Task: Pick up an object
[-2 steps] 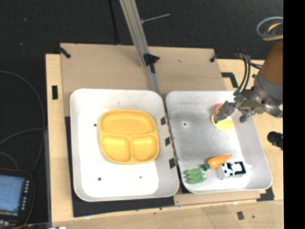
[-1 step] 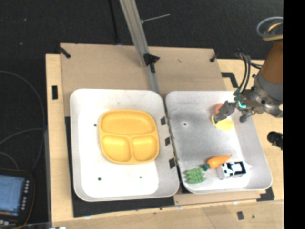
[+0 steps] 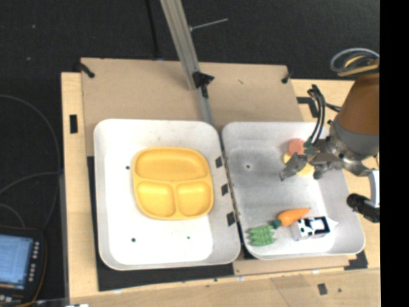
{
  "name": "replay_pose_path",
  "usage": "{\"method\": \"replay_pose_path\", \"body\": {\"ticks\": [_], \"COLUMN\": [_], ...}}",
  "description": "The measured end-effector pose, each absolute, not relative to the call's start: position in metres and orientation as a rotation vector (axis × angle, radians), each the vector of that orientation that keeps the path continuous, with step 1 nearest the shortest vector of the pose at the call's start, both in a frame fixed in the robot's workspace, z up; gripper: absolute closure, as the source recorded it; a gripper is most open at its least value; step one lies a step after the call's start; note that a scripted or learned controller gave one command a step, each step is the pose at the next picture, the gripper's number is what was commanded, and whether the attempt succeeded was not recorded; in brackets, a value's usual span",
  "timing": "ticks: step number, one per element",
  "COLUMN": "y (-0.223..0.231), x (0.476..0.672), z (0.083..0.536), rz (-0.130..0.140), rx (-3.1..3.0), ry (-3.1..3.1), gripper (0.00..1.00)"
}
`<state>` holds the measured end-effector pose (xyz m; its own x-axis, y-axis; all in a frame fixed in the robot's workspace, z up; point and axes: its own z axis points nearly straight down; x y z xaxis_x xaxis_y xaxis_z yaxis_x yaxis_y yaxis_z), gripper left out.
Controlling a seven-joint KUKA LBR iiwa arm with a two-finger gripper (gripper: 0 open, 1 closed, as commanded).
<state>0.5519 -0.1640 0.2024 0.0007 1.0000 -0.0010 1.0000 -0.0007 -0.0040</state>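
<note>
— Right of centre, what have we got in that bin?

— Right-hand white bin (image 3: 255,142), contents as follows. Item: gripper (image 3: 300,167), low over the bin's upper right part, arm coming in from the right edge of the frame. Item: a pink and yellow object (image 3: 296,147), touching or just beside the fingers (which of the two, I can't make out from here). Item: toy carrot (image 3: 293,216), lower part of the bin, with a green leafy piece (image 3: 261,236) to its lower left and a black-and-white block (image 3: 312,228) just beside its lower right.

— Fingers shut or spread?

— Cannot tell; they blur together.

— Which step, then?

— Reaching down at the pink and yellow object, I'd judge, nothing lifted yet. Next calls for a firm close around it, then a straight rise.

— And the left bin (image 3: 115,171)?

— One yellow divided tray (image 3: 172,181), centre.
</note>
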Motion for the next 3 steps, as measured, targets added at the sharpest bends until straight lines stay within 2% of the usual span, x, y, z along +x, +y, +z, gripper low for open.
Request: {"method": "replay_pose_path", "body": {"ticks": [2, 3], "y": [-0.172, -0.173], "x": [0.546, 0.547], "z": [0.099, 0.112], "rz": [0.004, -0.004], "rx": [-2.224, -2.231], "ry": [-2.220, -2.217], "gripper": [0.00, 1.00]}}
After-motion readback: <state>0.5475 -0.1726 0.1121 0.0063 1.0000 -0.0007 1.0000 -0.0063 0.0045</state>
